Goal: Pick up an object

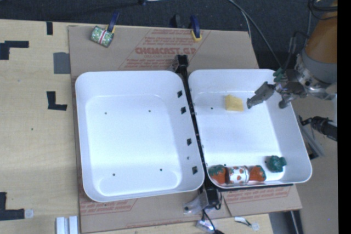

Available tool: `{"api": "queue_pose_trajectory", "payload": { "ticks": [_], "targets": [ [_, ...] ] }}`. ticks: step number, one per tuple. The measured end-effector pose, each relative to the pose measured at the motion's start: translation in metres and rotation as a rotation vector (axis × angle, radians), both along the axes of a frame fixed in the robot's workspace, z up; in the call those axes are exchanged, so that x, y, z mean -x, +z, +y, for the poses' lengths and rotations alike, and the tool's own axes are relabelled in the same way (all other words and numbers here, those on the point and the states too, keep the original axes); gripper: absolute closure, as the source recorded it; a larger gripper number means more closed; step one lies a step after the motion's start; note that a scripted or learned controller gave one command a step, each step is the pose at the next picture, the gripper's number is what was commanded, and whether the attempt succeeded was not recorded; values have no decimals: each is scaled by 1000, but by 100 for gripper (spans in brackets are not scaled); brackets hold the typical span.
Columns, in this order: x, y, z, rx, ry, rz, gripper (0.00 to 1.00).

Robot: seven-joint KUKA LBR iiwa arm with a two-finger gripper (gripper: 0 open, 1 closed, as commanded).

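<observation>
From above, the end effector (272, 95) hangs over the upper right part of the right bin (285, 134), its two fingers spread apart with nothing between them; one finger (260, 95) points down-left toward a small yellow block (234, 103), near it but apart. That block lies in the bin's upper middle. Along the bin's lower edge sit a row of small things: a red and green piece (218, 173), a red and white can-like piece (238, 175), an orange piece (257, 173) and a green lump (275, 162) (shapes too small to name). The left bin (82, 134) lies beside it on the surface (33, 118).
</observation>
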State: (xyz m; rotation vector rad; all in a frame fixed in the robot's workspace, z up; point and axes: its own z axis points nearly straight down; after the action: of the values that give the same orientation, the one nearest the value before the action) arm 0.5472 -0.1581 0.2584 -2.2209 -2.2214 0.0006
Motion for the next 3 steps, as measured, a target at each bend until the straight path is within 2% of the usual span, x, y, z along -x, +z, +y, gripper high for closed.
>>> {"api": "queue_pose_trajectory", "payload": {
  "ticks": [1,2,3],
  "targets": [
    [0,0,0,0,0,0,0],
    [-1,-77,26,-1,37,5,0],
    [-13,-93,-32,1,-3,1,0]
  ]
}}
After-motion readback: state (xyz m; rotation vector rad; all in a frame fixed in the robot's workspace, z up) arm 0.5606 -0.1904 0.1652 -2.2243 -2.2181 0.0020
